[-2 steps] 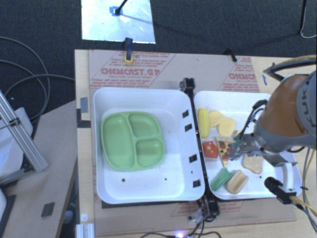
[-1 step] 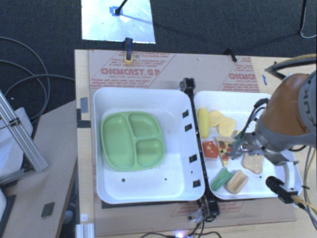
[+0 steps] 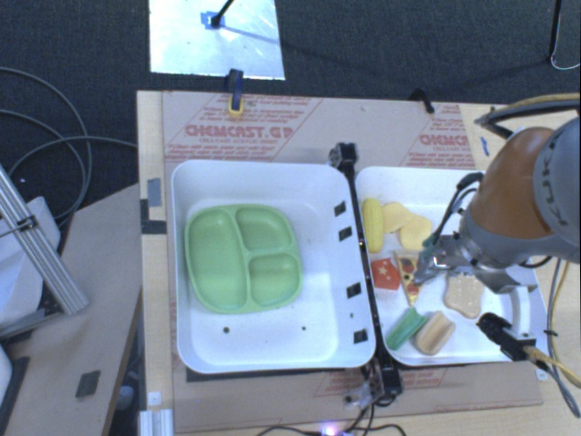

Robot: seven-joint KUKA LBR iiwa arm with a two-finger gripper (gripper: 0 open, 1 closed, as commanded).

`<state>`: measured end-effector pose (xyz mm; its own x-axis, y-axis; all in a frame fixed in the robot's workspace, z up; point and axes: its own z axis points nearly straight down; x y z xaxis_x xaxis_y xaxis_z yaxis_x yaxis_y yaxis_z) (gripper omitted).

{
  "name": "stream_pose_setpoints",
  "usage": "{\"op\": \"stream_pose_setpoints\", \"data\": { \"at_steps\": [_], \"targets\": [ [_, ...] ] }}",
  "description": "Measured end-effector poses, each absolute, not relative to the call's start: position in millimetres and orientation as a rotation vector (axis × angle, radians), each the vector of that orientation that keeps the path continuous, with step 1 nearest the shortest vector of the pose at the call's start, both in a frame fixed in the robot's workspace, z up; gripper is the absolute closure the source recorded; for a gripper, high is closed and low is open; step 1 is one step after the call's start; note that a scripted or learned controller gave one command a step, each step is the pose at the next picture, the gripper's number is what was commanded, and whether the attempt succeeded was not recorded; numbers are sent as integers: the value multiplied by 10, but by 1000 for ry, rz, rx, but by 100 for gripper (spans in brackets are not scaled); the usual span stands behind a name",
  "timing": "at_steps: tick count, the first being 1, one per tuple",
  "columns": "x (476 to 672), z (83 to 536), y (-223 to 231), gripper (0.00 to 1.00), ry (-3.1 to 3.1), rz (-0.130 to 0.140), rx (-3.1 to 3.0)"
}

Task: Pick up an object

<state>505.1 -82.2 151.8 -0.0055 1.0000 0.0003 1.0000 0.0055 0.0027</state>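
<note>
Atop cardboard-lined bench [image 3: 272, 130], two white bins [image 3: 272, 175]

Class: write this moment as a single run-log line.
arm: over right bin | gripper: low among toy foods | green tray: left bin | grasp: unconfirmed

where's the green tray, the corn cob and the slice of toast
green tray [image 3: 243, 258]: camera view, on its centre divider, left bin.
corn cob [image 3: 372, 223]: camera view, middle of the cob, right bin.
slice of toast [image 3: 463, 296]: camera view, centre of the slice.

bright even overhead light, glare on the foil sheet [image 3: 216, 24], soft shadows, slightly grainy focus
</note>
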Motion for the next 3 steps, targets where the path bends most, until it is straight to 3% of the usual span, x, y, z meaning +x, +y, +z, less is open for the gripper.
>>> {"op": "stream_pose_setpoints", "data": {
  "at_steps": [1,2,3],
  "targets": [
    [4963,1859,-111,100,2235,9,2207],
    [4867,1840,335,100,2232,2,2213],
    [5784,2290,727,100,2226,16,2206]
  ]
}}
